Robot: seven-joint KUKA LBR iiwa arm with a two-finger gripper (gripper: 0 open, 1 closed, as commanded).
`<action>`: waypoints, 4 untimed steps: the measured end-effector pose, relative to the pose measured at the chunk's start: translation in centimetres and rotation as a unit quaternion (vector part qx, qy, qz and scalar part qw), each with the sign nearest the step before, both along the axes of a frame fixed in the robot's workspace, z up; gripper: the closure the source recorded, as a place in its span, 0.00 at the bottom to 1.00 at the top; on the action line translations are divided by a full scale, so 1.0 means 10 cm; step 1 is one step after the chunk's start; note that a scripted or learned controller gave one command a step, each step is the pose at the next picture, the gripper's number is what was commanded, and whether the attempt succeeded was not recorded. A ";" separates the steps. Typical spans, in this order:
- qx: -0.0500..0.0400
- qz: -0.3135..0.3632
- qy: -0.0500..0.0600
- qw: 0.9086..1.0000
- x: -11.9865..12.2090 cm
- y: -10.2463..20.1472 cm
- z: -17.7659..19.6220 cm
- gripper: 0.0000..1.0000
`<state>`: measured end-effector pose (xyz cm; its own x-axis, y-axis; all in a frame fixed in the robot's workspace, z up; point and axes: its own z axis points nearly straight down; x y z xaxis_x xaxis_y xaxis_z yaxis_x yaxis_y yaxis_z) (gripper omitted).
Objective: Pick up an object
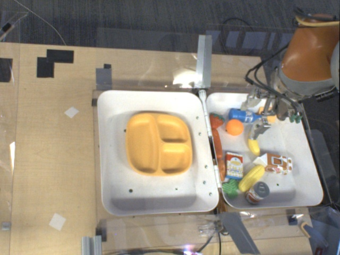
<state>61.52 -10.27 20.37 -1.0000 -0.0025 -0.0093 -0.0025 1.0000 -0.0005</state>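
Two white bins sit side by side, the left bin (106, 158) holding one yellow divided tray (158, 142). The right bin (311, 169) holds one orange ball (234, 127), one blue bottle (240, 114), one can (257, 192), two cartons (234, 165) (278, 163) and two yellow pieces (251, 177) (254, 146).

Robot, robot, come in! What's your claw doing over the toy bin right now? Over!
Gripper low in right bin, above the small banana, nothing seen between its fingers. Orange ball and blue bottle crowd close beside it.
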 end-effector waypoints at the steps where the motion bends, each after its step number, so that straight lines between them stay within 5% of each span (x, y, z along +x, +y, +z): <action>1: 0.002 -0.164 0.002 0.987 0.05 0.21 -0.66 0.00; 2: 0.000 -0.162 0.003 0.987 0.41 -0.59 -1.16 0.00; 3: 0.001 -0.051 -0.001 0.999 -0.01 -0.21 -1.14 0.00; 4: 0.003 -0.313 -0.001 0.950 0.32 -0.19 -1.16 0.00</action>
